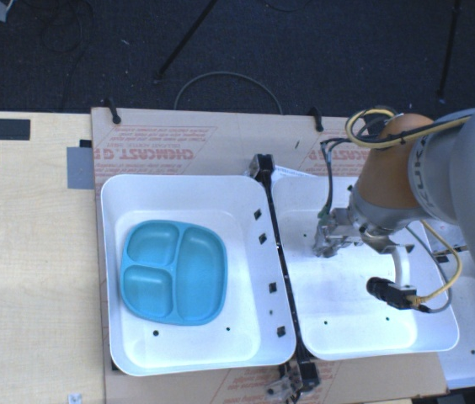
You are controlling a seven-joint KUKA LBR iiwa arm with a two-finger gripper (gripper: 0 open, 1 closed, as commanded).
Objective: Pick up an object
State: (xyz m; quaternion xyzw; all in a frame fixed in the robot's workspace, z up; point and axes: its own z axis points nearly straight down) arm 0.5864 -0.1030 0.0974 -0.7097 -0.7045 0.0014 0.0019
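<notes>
A blue plate (173, 272) lies flat in the left bin (115, 200); it looks light, stiff and slick, likely plastic, so its raised rim or a divider ridge seems the best hold. The tool (328, 244) hangs low over the right bin (440, 337), well apart; its spread I cannot tell

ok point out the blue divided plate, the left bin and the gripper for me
blue divided plate (173, 272): camera view, on its central ridge.
left bin (183, 190): camera view, on its far wall.
gripper (326, 244): camera view, at its tip above the right bin.
</notes>
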